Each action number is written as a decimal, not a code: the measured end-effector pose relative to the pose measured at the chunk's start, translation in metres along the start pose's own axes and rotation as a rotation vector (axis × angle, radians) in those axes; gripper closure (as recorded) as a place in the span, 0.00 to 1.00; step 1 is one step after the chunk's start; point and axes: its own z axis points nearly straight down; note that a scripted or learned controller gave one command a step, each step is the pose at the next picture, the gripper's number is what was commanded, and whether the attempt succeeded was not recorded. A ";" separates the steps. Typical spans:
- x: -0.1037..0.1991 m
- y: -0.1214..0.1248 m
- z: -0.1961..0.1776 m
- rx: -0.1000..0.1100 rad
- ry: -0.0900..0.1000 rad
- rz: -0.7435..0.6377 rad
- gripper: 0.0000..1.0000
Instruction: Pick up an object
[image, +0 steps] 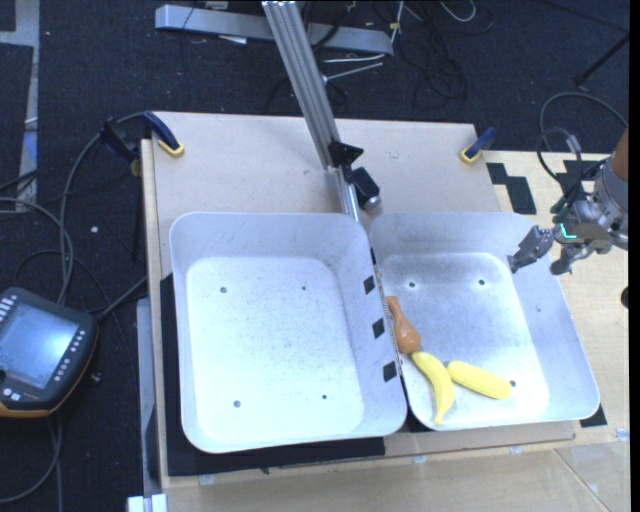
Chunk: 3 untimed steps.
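Observation:
Two yellow bananas lie in the right bin (545, 330) near its front: one curved banana (435, 382) by the left wall and another banana (479, 379) just to its right. An orange-brown pear-shaped object (402, 325) rests against the left wall above them. My gripper (545, 252) hangs at the right bin's far right rim, well away from the objects, with its fingers spread apart and nothing between them.
The left bin (200, 250) sits beside the right one. A slanted metal pole (310, 90) rises from the bench behind the bins. Clamps (160, 135) hold the board's corners. A teach pendant (35, 350) lies at the left.

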 end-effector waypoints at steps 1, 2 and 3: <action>0.000 0.000 0.000 0.000 0.000 0.000 0.00; 0.005 -0.005 0.045 0.004 0.001 -0.001 0.00; 0.007 -0.002 0.088 0.004 0.001 0.000 0.00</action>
